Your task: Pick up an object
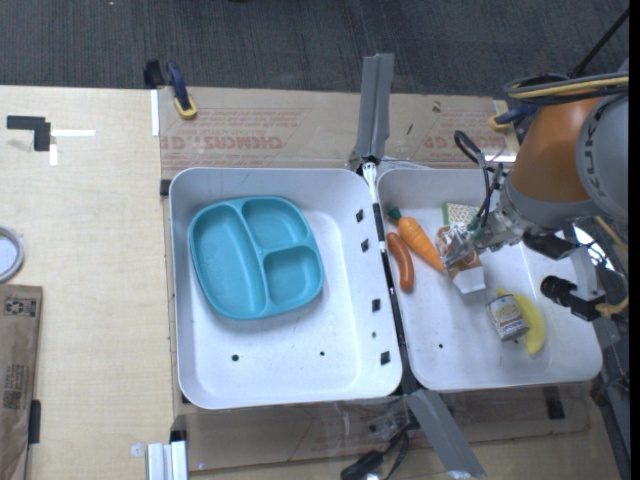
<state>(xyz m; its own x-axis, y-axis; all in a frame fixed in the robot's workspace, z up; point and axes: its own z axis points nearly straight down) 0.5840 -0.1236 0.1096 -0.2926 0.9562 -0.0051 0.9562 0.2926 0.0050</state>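
In the right bin [450,363], an orange carrot [420,244] lies next to a reddish sausage [402,261] near the left wall. A small grey-white block [470,279] sits in the middle. A tin can [505,318] and a yellow banana [533,330] lie toward the front right. My gripper [463,250] is low in this bin, just right of the carrot and directly above the grey-white block, over a small brownish item that I cannot make out. A speckled green-white piece [459,213] lies behind it.
The left bin [200,368] holds a blue divided plate [258,256]. A raised divider [383,268] separates the two bins. The arm's orange band [560,158] hangs over the right bin's far right corner. A black cable [468,148] loops near the back wall.
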